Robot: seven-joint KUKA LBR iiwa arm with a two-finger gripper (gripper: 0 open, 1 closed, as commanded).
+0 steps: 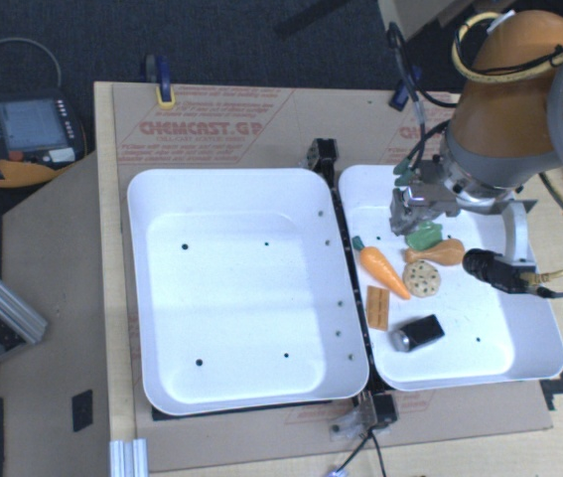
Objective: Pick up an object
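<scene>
Objects in the right bin (519,361) include a carrot (383,270) near the gripper (412,217); its jaws' state is unclear.

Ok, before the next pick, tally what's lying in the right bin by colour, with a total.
Orange: 3, carrot, small orange block, tan-orange piece
Green: 1, green piece beneath the gripper
Tan, speckled: 1, round cookie
Black: 1, black cylinder
Total: 6, all in the right bin.
</scene>
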